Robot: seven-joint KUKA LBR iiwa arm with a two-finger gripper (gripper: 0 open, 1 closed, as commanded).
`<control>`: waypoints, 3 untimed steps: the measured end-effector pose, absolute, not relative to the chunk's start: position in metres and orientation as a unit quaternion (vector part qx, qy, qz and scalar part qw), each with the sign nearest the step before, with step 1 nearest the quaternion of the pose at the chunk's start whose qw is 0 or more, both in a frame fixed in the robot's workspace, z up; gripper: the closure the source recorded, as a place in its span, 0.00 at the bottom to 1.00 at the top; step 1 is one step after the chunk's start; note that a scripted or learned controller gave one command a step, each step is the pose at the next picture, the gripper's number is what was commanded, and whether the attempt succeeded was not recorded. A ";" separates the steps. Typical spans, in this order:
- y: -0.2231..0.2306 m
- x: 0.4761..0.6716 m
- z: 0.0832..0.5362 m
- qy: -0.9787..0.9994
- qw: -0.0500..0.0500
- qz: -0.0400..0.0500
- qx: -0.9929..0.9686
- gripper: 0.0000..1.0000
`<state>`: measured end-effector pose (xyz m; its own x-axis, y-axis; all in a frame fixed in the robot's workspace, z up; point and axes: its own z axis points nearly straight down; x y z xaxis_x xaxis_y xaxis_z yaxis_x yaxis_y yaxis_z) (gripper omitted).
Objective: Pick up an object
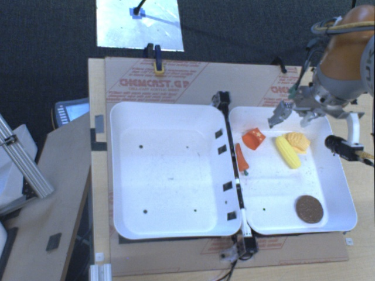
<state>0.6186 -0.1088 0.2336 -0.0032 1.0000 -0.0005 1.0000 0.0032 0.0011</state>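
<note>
The right bin (328, 174) holds several items. An orange-red wedge (254, 138) lies near its top left, and a thin carrot (241, 158) rests along its left wall. A yellow corn cob (287, 151) sits in the middle, touching an orange-yellow piece (299, 140). A brown disc (309, 209) lies near the front right. My gripper (294, 117) hovers above the bin's back edge, just behind the corn and the orange-yellow piece. Its two fingers are spread open with nothing between them.
The left bin (170, 174) stands beside the right one, with a black clip strip (228, 157) along their shared edge. Cardboard (176, 81) lies under both bins. A black fixture (343, 146) juts in at the right bin's right rim.
</note>
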 end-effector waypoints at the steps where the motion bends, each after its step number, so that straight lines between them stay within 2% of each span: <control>1: -0.049 0.665 0.182 0.711 0.000 0.001 0.703 0.00; 3: 0.094 0.669 0.185 0.711 0.000 0.002 0.703 0.00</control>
